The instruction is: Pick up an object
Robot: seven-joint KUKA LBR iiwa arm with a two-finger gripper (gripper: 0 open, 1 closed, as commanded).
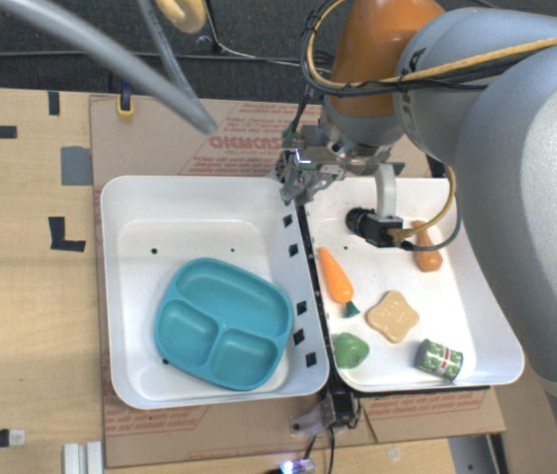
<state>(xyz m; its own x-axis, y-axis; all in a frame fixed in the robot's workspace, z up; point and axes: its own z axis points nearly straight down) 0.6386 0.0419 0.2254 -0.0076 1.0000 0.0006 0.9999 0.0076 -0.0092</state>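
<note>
In the camera view, the left bin [116, 265] fills the 7 to 8 o'clock part of the bench. It holds a single thing, a blue divided plate [222, 322], lying flat toward the bin's 5 o'clock corner.

The right bin [464, 304] sits just beside it, their walls touching along the middle. Everything loose enough to pick up lies here:
- An orange carrot [336, 276] lies near the shared wall, green tip pointing to 5 o'clock.
- A tan toast slice [393, 316] lies at 4 o'clock from the carrot.
- A green lump [350, 349] sits at 6 o'clock from the carrot, near the front wall.
- A small green can [441, 359] lies on its side in the 5 o'clock corner.
- An orange-brown piece [428, 258] lies at 1 o'clock from the toast, partly hidden.

The gripper [298, 174] hangs over the 12 o'clock end of the shared wall, touching none of these. I cannot tell whether it is spread or closed. The arm [496, 107] covers the right bin's 2 o'clock side. A brown cardboard sheet [249, 136] lies under both bins.
</note>
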